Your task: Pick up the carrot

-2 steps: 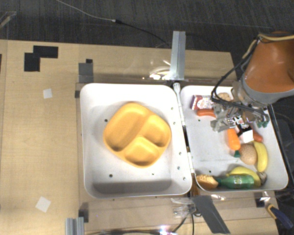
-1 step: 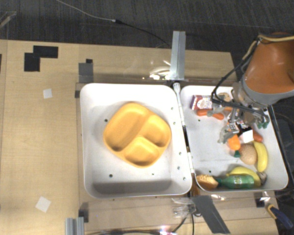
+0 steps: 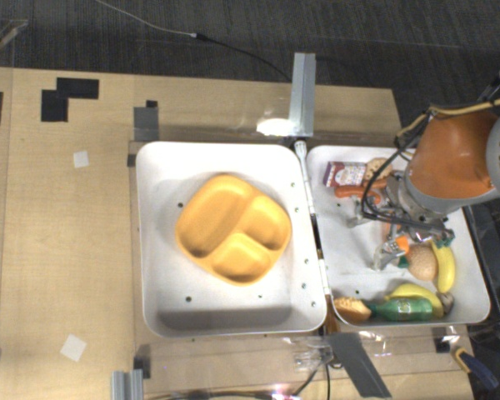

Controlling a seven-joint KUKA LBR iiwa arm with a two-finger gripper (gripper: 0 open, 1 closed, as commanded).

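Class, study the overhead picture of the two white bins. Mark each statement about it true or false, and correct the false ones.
1. The yellow divided plate lies in the left bin. True.
2. The arm reaches over the left bin. False: it hangs over the right bin.
3. A banana lies in the right bin. True.
4. The green bottle lies on the yellow plate. False: it lies at the right bin's near edge.

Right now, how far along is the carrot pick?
Done: the arm is over the right bin, with the gripper lowered among the food. In hand: closing in on the carrot, an orange bit beside the potato. Left: a visible grasp and the lift.
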